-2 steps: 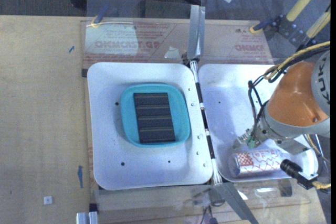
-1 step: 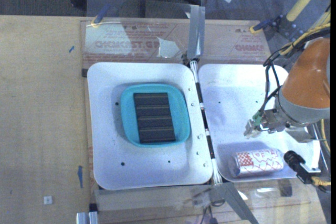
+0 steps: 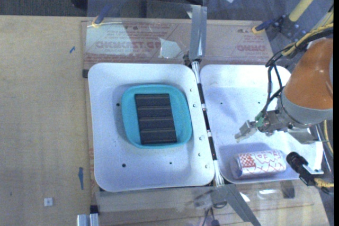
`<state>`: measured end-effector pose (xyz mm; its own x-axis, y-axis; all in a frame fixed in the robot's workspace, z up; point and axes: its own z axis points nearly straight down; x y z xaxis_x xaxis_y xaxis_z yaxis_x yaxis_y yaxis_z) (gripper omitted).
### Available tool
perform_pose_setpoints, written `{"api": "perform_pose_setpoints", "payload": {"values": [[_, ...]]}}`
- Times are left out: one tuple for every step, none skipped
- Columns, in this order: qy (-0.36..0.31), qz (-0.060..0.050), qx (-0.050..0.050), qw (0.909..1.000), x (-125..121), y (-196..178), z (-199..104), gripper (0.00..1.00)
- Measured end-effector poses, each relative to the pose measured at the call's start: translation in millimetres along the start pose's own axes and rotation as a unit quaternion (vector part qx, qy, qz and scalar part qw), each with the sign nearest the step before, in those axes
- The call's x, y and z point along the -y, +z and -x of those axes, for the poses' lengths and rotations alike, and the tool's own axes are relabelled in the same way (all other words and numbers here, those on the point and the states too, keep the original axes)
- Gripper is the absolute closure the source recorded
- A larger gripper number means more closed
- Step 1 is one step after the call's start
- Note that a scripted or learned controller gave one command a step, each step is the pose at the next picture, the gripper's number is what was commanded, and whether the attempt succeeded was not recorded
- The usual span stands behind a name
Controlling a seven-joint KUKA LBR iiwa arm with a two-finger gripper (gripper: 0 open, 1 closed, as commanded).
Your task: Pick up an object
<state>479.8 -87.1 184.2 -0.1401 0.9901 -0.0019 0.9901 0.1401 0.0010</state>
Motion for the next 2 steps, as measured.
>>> {"api": "perform_pose_setpoints", "payload": {"values": [[-0.109, 0.004, 0.000, 0.9940, 1, 96, 23, 0.00], [-0.033, 0.000, 0.000, 0.9995, 7, 48, 46, 0.00]]}}
